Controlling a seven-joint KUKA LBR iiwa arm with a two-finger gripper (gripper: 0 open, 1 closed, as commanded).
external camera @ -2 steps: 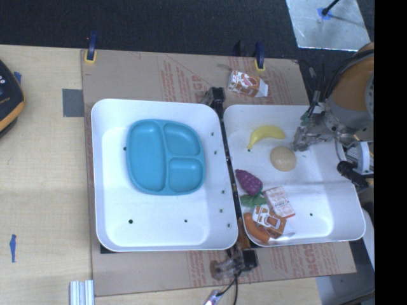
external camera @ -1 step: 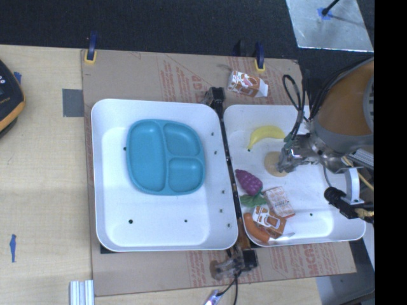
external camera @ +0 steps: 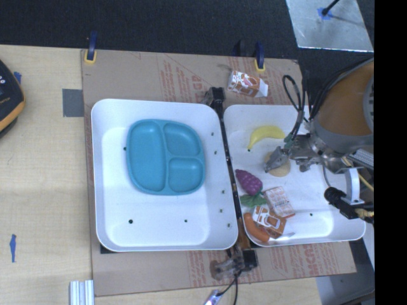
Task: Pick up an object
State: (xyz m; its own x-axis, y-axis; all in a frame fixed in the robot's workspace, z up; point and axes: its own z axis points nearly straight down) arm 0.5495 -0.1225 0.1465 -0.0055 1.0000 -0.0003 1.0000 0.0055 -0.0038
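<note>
1. A light wooden bench (external camera: 38, 189) is seen from above, with a brown cardboard sheet (external camera: 159, 81) laid on it and held at the far edge by two clamps (external camera: 91, 48). Dark floor lies beyond the bench.
2. Two shallow white bins are set side by side on the cardboard: the left bin (external camera: 111, 227) and the right bin (external camera: 331, 230), their inner rims touching.
3. A blue three-compartment plate (external camera: 166, 157) is placed in the left bin, slightly to the far side of centre.
4. A small snack packet (external camera: 247, 84) lies on the cardboard just beyond the right bin.
5. The gripper (external camera: 277, 162) is positioned low in the right bin, reached in from the right. Whether the jaws are released or clenched cannot be told.
6. A pale round object (external camera: 282, 169) lies at the gripper tip, mostly hidden by it; contact cannot be confirmed.
7. A yellow banana (external camera: 265, 135), curved, lies just beyond the gripper on the far side, apart from it.
8. A purple bunch of grapes (external camera: 249, 182) lies to the near left of the gripper.
9. A green item (external camera: 252, 200), two snack packets (external camera: 278, 201) and an orange carrot (external camera: 254, 232) are clustered at the near edge of the right bin.
</note>
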